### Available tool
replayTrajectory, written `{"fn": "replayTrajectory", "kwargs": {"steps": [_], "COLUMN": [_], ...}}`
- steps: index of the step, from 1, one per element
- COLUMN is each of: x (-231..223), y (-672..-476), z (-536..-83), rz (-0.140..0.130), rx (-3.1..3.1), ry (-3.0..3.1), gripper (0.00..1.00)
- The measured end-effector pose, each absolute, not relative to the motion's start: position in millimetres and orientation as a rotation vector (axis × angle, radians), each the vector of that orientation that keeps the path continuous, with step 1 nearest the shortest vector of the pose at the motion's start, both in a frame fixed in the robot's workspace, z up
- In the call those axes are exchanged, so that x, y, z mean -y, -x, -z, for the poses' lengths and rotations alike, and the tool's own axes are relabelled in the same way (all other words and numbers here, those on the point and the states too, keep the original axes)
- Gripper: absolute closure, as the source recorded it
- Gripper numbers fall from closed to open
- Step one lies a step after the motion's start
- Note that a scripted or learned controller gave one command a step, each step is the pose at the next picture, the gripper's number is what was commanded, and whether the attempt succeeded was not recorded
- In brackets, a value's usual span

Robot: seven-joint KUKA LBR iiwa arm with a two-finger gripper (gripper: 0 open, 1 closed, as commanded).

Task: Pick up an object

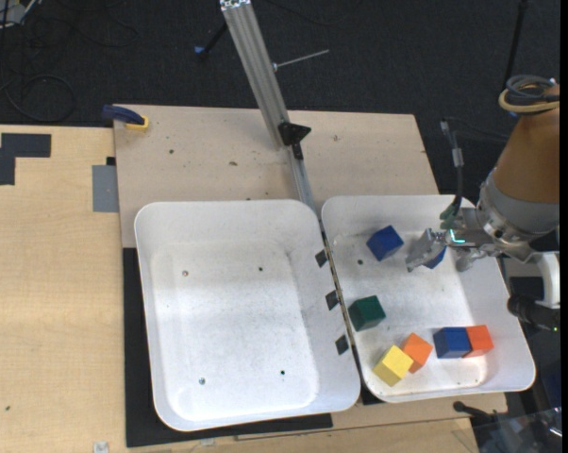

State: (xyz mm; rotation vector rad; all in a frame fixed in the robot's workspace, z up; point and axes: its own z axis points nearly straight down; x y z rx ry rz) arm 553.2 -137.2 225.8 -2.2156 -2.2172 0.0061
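We look down on two shallow white bins side by side on the bench. The left bin (pixel 171 253) carries only dark specks on its floor. The right bin (pixel 510 371) holds all the blocks.

The arm (pixel 529 173) reaches in from the right, its orange band above the wrist, and the gripper (pixel 433 251) sits low over the upper middle of the right bin. Its grey fingers (pixel 419 252) point toward the left. Just behind them we see a small patch of blue (pixel 437 259), partly covered by the metal; we cannot tell whether it is a block, or whether the fingers close on it. How far apart they stand we cannot tell either.

The nearest clear object is a blue cube (pixel 385 243), lying just left of the fingers, near but apart from them. It is tilted, a corner turned toward us, with a lighter top face and darker sides.

Lower down, near the bin's left wall, sits a dark green cube (pixel 366 311). Toward the front edge, a yellow cube (pixel 393 363) touches an orange cube (pixel 417 350). To their right, a blue block (pixel 451 343) and an orange block (pixel 479 339) lie pressed together.

Behind the bins a slanted aluminium rail (pixel 260 64) rises from the bench, and a blue-and-yellow clamp (pixel 125 116) lies at the far left corner.
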Motion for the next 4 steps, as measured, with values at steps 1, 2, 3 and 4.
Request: {"fn": "replayTrajectory", "kwargs": {"steps": [1, 2, 3, 4], "x": [138, 140, 138, 138], "y": [-553.8, -560.5, -569.8, -570.5], "z": [-228, -180, -128, -91], "rz": [-0.002, -0.007, -0.003, -0.001], "rx": [2.218, 2.216, 2.213, 2.214], "ry": [2.221, 2.218, 2.225, 2.226], "gripper": [0.0, 0.0, 0.0, 0.0]}}
